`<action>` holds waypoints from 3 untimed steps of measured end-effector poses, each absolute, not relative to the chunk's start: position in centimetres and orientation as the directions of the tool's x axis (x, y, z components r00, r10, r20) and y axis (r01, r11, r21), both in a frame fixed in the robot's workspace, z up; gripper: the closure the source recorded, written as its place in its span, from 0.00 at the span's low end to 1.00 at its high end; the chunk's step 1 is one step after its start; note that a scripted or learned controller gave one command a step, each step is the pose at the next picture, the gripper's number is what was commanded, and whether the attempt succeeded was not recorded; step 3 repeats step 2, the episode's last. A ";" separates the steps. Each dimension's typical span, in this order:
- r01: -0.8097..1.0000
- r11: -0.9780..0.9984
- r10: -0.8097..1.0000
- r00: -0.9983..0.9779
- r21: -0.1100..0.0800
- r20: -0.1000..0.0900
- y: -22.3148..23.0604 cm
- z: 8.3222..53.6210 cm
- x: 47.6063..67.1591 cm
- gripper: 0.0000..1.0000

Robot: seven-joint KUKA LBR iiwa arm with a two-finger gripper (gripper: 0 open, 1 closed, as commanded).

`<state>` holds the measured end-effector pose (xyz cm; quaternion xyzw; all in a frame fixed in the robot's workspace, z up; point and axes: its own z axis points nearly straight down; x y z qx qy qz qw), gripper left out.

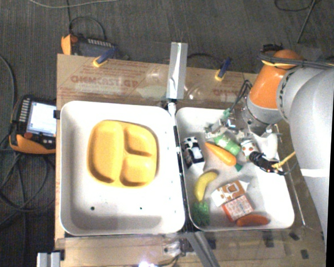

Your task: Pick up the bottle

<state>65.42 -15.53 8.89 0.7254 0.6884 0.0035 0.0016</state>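
The gripper hangs at the right bin's twelve o'clock, just above the green bottle, whether closed or open being unclear.

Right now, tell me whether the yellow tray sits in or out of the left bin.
In: the yellow tray lies flat inside the left bin, compartments facing up.

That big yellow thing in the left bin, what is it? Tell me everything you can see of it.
The yellow tray looks like a moulded plastic meal plate, square with rounded corners and glossy. Raised ridges split it into three compartments: one long along its left, two smaller on its right. It lies flat, face up, near the middle of the left bin, touching the bin floor alone.
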 end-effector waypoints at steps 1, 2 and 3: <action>0.999 -0.050 0.999 0.050 0.008 -0.001 -15.6 9.8 65.5 1.00; 0.992 -0.129 0.992 0.129 -0.003 -0.001 -10.0 25.5 64.6 1.00; 0.992 -0.129 0.992 0.129 -0.003 -0.001 -10.0 25.5 64.6 1.00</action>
